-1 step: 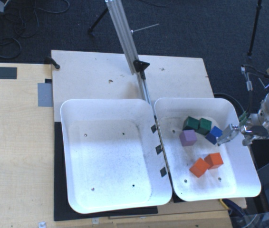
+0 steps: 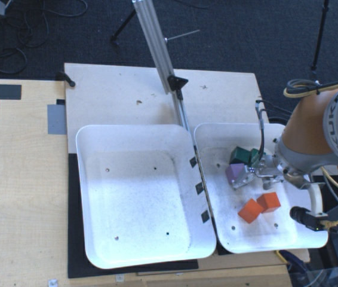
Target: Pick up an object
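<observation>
I see the arm (image 2: 312, 130) reaching into the right bin (image 2: 217, 137) | gripper (image 2: 249, 177) low, grip state I cannot tell | purple block (image 2: 235, 172) touching it at 9 o'clock | green block (image 2: 240, 155) at 11 | two orange blocks (image 2: 259, 206) at 5, apart

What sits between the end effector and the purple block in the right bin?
Nothing visible. The end effector is right beside the purple block in the right bin, with no gap I can make out. The green block lies just behind, and two orange blocks lie nearer the front, off that line.
</observation>
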{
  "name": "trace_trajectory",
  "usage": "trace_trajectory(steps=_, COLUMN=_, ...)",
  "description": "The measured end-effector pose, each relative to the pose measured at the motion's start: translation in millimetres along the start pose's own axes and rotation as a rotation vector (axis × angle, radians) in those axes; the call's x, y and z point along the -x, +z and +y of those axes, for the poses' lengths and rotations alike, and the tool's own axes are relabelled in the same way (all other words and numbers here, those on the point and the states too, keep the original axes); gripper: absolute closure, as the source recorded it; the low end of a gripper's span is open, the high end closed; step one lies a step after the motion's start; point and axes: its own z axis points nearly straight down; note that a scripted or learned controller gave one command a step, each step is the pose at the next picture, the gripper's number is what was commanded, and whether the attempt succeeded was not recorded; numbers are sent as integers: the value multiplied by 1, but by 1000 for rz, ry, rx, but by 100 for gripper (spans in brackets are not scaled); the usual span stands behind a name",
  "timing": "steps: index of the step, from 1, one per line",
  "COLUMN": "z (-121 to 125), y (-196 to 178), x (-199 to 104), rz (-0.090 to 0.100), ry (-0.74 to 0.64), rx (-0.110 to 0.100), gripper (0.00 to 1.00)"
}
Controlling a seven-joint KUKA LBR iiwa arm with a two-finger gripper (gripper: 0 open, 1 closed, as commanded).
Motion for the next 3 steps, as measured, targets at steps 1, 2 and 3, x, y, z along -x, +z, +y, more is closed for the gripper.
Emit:
trace_trajectory(steps=1, z=69, y=47, x=19, rz=-3, ry=-2, rx=11, gripper=0)
trace_trajectory(steps=2, z=66, y=35, x=19, rz=-3, ry=-5, rx=6, gripper=100)
trace_trajectory(steps=3, z=98, y=-57, x=-69, rz=-1, ry=-6, rx=16, gripper=100)
